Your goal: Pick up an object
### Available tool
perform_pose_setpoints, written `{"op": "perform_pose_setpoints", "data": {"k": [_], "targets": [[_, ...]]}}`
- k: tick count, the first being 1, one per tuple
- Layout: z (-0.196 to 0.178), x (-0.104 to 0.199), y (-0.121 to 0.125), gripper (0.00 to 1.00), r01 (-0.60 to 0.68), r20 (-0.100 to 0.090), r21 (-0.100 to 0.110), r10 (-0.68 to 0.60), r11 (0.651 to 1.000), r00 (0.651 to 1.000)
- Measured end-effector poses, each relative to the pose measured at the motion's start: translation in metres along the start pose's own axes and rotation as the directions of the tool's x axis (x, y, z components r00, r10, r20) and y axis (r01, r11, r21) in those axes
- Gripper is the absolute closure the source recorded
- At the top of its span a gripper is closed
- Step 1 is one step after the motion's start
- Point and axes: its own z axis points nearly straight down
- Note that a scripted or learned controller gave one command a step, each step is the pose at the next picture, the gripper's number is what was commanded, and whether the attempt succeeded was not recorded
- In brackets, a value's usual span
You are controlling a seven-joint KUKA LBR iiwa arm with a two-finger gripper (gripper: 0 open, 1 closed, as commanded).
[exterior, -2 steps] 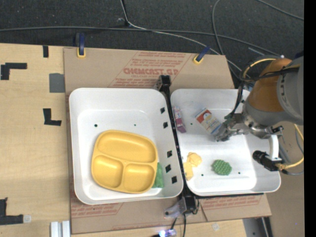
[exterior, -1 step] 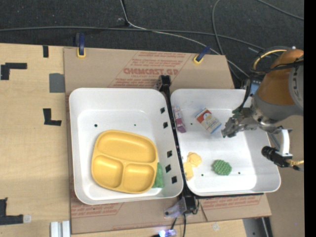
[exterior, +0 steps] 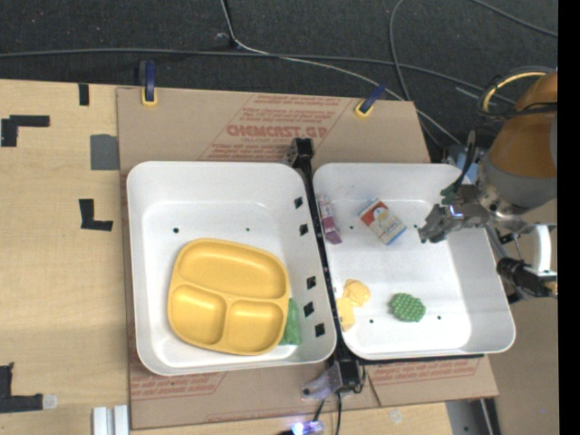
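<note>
Green ball (exterior: 407, 307) lies below the gripper (exterior: 433, 231), which hangs over the right bin (exterior: 471, 270).

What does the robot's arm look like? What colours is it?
The arm is fat and rounded, grey with an orange band above the wrist. A thin yellowish cable loops over its top. At its tip sits a small dark pincer, with metal parts and thin cables just behind it.

Arm reaches from the right; gripper (exterior: 433, 228) low, apparently carrying nothing.
</note>
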Motion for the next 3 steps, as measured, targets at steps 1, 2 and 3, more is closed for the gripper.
{"op": "perform_pose_setpoints", "data": {"k": [1, 2, 3], "targets": [[-0.05, 0.007, -0.006, 1.0, 0.001, 0.0, 0.0, -0.001, 1.0, 1.0], [-0.04, 0.063, 0.007, 1.0, 0.005, -0.002, 0.004, -0.005, 1.0, 1.0], [-0.03, 0.121, 0.012, 1.0, 0.005, -0.003, 0.005, -0.005, 1.0, 1.0]]}}
